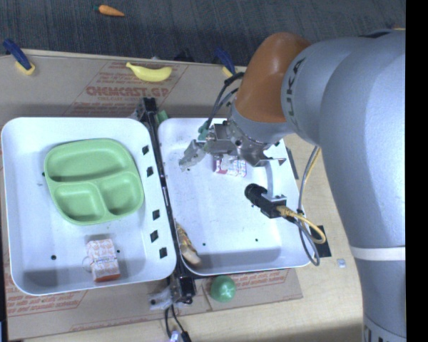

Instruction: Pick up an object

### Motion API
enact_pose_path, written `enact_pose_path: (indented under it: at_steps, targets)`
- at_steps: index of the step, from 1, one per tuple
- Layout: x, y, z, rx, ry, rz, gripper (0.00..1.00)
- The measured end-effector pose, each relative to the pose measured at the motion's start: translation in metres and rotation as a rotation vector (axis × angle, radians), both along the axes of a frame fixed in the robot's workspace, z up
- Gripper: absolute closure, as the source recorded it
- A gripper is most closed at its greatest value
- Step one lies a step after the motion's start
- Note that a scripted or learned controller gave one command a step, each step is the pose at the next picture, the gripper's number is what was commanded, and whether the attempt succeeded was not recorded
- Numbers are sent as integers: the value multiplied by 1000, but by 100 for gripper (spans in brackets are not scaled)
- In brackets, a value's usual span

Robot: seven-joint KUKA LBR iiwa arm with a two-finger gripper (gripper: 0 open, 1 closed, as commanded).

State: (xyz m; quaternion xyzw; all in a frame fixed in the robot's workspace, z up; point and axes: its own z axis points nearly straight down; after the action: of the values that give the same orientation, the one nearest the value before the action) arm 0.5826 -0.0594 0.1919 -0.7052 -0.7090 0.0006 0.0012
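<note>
My gripper (200, 148) hangs over the upper part of the right bin (221, 219), below the orange band of the arm. A small red and white packet (230, 166) lies on the bin floor just right of the gripper, partly under the wrist. A tan, banana-like object (186, 246) leans in the right bin's lower left corner. In the left bin (21, 212) rest a green divided tray (94, 179) and a small orange and white carton (102, 258). The wrist hides how the fingers stand.
A yellow toy banana (150, 70) lies on the cardboard behind the bins, and a green ball (222, 288) sits in front of the right bin. A small orange object (111, 10) lies on the dark floor. Black clips line the divider between the bins.
</note>
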Motion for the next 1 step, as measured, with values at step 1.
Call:
enact_pose_path:
  at_steps: [1]
  targets:
    - [46, -11, 51, -1, -2, 1, 0]
